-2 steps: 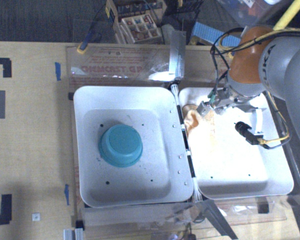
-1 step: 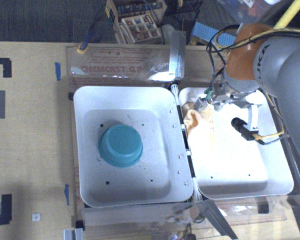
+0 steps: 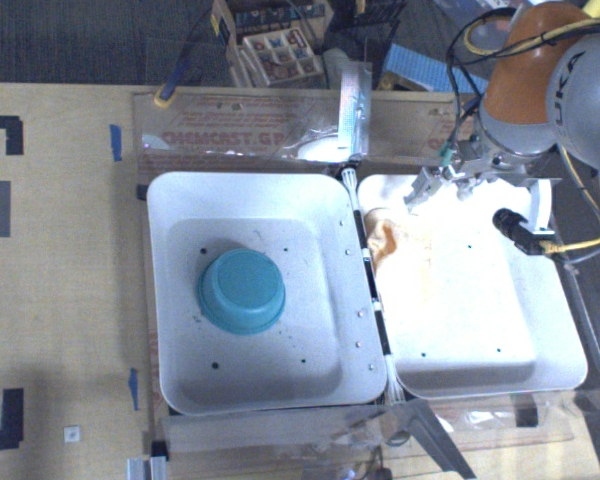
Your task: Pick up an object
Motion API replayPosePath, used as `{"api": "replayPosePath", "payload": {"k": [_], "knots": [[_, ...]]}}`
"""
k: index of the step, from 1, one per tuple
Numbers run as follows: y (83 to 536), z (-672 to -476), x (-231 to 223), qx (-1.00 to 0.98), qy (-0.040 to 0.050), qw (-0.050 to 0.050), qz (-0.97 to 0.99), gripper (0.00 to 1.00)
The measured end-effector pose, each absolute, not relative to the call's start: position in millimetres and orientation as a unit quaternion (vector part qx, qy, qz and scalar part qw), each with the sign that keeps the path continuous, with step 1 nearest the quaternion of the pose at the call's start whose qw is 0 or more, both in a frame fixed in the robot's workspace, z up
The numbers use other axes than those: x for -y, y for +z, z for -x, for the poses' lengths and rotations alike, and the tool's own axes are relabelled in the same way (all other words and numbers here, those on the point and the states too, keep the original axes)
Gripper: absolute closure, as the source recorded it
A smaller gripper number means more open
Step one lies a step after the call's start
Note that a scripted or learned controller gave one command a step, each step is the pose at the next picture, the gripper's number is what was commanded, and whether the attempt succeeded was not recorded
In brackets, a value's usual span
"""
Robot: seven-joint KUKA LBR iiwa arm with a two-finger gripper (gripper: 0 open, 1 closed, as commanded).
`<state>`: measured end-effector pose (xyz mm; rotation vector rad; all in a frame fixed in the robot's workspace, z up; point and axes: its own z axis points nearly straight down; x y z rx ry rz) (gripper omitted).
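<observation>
A teal bowl (image 3: 242, 290) sat upside down near the middle of the left bin (image 3: 180, 203), clear of every wall. A small brownish object (image 3: 381, 238) lay in the right bin (image 3: 480, 363), close against the divider at its upper left; its shape was too washed out to name.

The pincer (image 3: 432, 183) hovered at the top of the right bin, above and to the right of the brownish object; whether it was parted or closed could not be made out, and nothing could be seen in it.

The brownish object looked the nearer target. To take it well, the pincer should probably come straight down with room left on the divider side, since the wall could block one side. The bowl, being round and inverted, would likely slip unless caught across its rim.

Both bins rested on the tabletop (image 3: 50, 298).
</observation>
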<state>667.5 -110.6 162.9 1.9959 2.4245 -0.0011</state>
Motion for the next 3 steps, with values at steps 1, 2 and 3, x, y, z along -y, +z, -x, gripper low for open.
{"api": "replayPosePath", "payload": {"k": [1,2,3], "knots": [[92.5,-667.5,101.8,-0.803,-0.0001,0.0,-0.595,0.0],[86.2,-668.4,101.0,-0.796,0.001,0.001,-0.605,0.0],[86.1,-668.3,102.2,-0.782,0.0016,0.001,-0.624,0.0]]}}
